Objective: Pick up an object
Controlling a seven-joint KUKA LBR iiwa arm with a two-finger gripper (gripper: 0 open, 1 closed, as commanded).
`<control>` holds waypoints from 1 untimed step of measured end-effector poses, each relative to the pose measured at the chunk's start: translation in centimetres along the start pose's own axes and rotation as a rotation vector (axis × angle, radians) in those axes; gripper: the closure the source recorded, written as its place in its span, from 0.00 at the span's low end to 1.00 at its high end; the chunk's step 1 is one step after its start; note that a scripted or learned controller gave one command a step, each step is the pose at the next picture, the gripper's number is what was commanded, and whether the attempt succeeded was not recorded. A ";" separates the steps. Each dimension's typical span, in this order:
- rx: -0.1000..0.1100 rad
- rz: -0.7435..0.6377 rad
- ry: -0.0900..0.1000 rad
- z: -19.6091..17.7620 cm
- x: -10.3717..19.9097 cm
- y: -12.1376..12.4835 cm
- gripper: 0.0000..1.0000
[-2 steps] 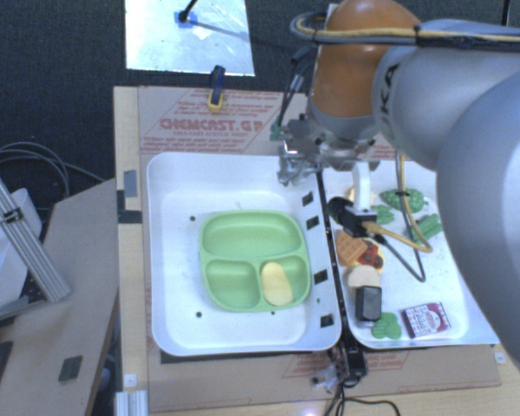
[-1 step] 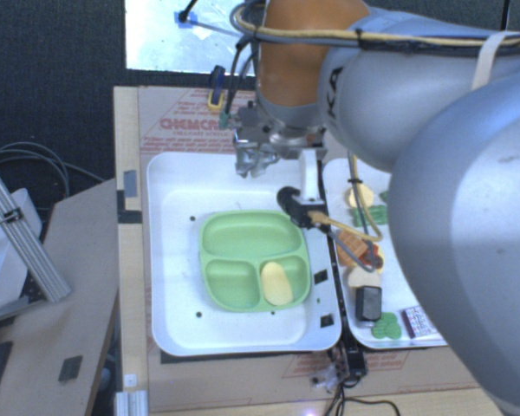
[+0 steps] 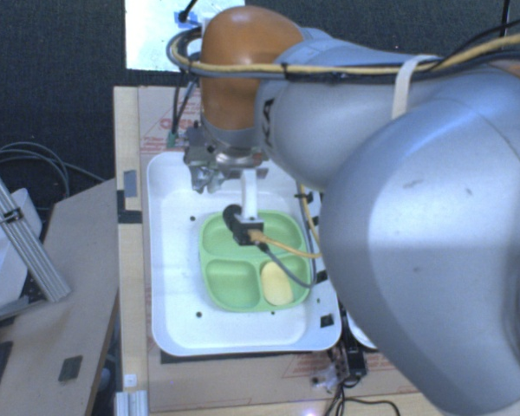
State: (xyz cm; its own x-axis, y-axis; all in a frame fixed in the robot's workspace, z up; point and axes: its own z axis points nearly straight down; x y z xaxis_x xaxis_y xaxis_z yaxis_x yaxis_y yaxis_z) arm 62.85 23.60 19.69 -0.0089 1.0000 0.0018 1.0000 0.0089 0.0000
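Observation:
A green divided plate (image 3: pixel 223 277) lies in the left white bin (image 3: pixel 173 267), right of its middle. In the plate's near right compartment rests a pale yellow oval object (image 3: pixel 277 286). My gripper (image 3: pixel 210 178) hangs under the orange wrist band over the bin's far part. It is just beyond the plate's far edge and nothing shows in its grasp. The big grey arm covers the view's right side and hides whatever is there.
The bin sits on a cardboard sheet (image 3: pixel 156 120) on the wooden bench. An aluminium bar (image 3: pixel 22 232) and cables lie off to the left. White bin floor shows left of and in front of the plate.

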 end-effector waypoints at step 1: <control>-0.020 0.002 0.004 -15.7 -0.1 4.3 1.00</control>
State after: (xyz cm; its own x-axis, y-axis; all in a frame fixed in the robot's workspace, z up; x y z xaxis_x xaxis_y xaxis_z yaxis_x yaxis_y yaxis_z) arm 67.14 23.47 35.41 -0.0067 1.0000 0.0057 0.9998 0.0066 0.0196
